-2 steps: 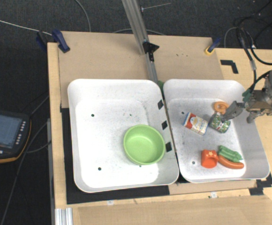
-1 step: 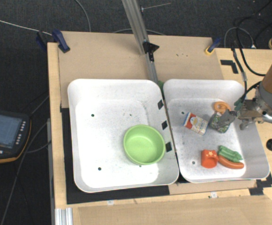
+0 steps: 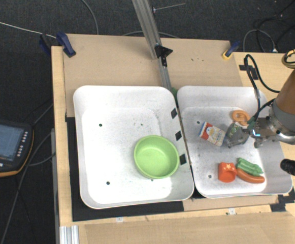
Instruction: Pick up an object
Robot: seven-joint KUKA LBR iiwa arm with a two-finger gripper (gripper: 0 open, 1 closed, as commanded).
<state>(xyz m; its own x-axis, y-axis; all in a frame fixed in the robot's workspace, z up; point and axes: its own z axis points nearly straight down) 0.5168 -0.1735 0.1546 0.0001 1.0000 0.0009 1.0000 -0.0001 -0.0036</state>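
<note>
Gripper [image 3: 244, 134] low in right white bin [image 3: 208, 98] beside small red-and-white carton [image 3: 211, 133] — I can't tell its opening; round green plastic bowl [image 3: 156, 156] in left bin [image 3: 91, 101].

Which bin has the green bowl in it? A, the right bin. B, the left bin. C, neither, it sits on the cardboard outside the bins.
B: the green bowl sits upright in the left bin, near its right wall, while the right bin holds the small toys and carton.
</note>
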